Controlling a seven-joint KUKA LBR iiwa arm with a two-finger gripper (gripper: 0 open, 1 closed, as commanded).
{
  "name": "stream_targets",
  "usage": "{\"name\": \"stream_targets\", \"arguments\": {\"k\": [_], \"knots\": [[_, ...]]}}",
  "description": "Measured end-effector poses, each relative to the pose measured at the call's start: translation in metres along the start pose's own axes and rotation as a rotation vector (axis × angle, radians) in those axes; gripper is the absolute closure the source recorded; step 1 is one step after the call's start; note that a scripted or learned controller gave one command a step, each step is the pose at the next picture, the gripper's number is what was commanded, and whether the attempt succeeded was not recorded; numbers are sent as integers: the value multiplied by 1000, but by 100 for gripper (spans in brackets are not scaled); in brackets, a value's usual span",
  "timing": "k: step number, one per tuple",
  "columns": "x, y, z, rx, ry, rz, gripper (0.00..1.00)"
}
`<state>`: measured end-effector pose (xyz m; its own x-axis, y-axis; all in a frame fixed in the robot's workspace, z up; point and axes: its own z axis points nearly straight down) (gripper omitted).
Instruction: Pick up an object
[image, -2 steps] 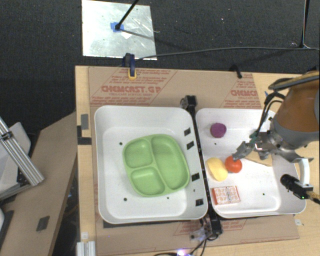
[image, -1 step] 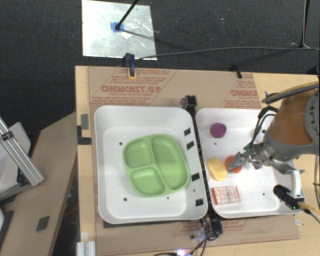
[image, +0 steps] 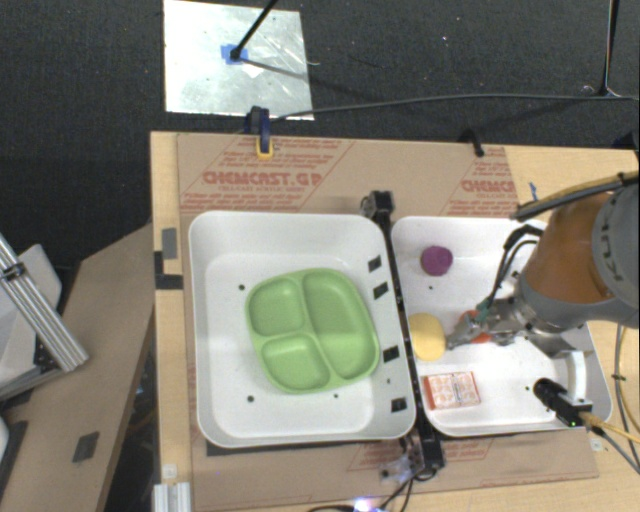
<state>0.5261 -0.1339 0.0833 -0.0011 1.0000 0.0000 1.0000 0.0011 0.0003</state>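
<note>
Right now, from the overhead camera, I see my gripper (image: 470, 328) low inside the right bin (image: 520, 415), near its left wall. Whether it is open or closed I cannot tell. A yellow object (image: 427, 336) lies just beside its tip, against that left wall. A purple ball (image: 436, 260) sits toward the far edge, and a red-patterned packet (image: 451, 389) rests near the front-left corner.

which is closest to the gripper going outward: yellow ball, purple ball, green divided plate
From the gripper in the camera view:
1. Round yellow ball, right bin, just beside it.
2. Small purple ball, right bin, toward the back.
3. Green divided plastic plate, left bin.
</note>
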Motion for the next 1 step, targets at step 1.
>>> {"name": "stream_targets", "arguments": {"k": [1], "knots": [[0,1,-12,-3,0,0,100]]}}
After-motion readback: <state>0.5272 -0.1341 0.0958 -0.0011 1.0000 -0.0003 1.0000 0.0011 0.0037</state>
